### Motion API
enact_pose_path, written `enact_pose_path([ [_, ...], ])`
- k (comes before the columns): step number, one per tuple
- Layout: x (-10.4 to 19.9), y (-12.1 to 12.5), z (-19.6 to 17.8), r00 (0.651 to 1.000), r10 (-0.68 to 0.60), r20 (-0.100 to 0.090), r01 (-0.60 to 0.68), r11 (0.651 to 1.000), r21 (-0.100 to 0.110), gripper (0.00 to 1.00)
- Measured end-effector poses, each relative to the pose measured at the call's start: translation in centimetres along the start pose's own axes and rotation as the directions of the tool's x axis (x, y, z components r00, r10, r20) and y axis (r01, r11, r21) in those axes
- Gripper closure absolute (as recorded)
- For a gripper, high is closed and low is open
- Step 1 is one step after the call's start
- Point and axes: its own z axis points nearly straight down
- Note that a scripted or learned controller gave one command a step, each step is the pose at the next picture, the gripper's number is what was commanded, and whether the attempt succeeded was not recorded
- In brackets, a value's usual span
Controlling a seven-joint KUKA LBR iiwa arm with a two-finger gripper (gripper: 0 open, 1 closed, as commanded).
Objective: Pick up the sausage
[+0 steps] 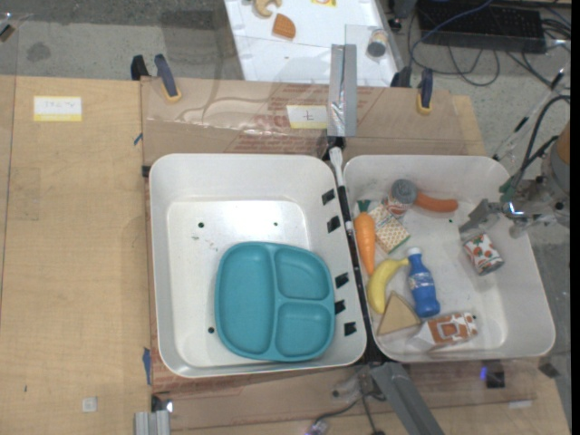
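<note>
Worktop [72,243]: brown board carrying two white bins side by side.
Left bin [172,207]: holds a teal tray [272,302] with three compartments, none holding anything.
Right bin [530,311]: holds all the small toy foods, crowded toward its left and middle.
Arm [553,184]: reaches in over the right bin's right rim, at mid height of the bin.
Gripper [485,214]: hangs over the right part of the right bin; its state cannot be told from this slant. Nothing shows between its tips.
Banana [385,282]: lies beside the bottle, just below the carrot.
Carrot [364,243]: lies along the left wall of the right bin.
Bottle [422,285]: blue with a white cap, near the bin's middle.
Wedge [397,315]: tan, just below the banana.
Carton [450,328]: lies on its side near the front wall.
Can [484,254]: small, patterned, lying just below the gripper.
Sausage [437,204]: orange-red, lying flat near the back wall of the right bin, beside a grey lump [403,191], left of the gripper and apart from it.
Progress: the sausage is not yet grasped or lifted; it rests on the bin floor.
Left to do: by judgement, move the gripper left and back over the sausage, lower, close on it and lift.
</note>
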Motion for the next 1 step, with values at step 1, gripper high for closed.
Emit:
enact_pose_path([
  [1, 0.87, 7.04, 6.04, 1.0, -0.012, 0.001, 0.012, 1.0, 0.0, 0.0],
])
